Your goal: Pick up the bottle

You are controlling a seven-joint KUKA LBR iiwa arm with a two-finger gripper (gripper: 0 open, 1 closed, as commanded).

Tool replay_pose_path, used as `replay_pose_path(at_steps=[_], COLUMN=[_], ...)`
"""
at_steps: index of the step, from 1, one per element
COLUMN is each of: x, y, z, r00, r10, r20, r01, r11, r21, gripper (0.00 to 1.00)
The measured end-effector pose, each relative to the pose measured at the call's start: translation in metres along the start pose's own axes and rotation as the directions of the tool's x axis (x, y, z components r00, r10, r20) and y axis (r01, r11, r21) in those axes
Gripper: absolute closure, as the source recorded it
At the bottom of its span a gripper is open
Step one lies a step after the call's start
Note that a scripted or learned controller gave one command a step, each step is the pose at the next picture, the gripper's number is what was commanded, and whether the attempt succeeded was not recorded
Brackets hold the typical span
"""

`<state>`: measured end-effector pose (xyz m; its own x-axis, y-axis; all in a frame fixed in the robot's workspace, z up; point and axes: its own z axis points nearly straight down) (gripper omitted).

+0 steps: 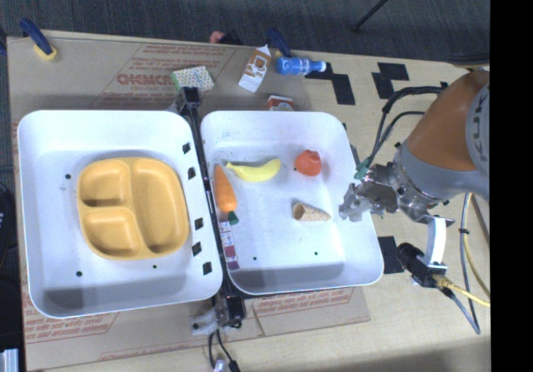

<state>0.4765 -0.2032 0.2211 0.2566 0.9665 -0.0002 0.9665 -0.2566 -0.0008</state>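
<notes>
A small blue bottle [296,66] lies on its side on the bench behind the right bin [275,270], outside both bins. My gripper [353,205] hangs over that bin's right rim, level with the bin's middle and well in front of the bottle. Nothing shows in its grasp. The grey arm with its orange band [450,133] comes in from the right.
In the right bin lie a banana [256,169], a carrot [225,189], a red round piece [308,162] and a small cone [311,212]. The left bin [42,279] holds a yellow divided plate [133,205]. Small cartons [255,69] and a packet [193,77] lie near the bottle.
</notes>
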Motion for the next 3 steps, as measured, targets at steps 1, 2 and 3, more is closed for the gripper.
replay_pose_path(at_steps=[1,2,3], x=[0.001,-0.008,-0.007], y=[-0.001,0.002,0.001], z=[0.042,0.011,0.077], r00=[0.86,0.967,1.0], r10=[-0.511,-0.253,-0.024], r20=[-0.003,0.0,-0.003], r01=[0.511,0.253,0.024], r11=[0.86,0.967,1.0], r21=[0.002,0.0,0.006], gripper=[1.0,1.0,1.0])
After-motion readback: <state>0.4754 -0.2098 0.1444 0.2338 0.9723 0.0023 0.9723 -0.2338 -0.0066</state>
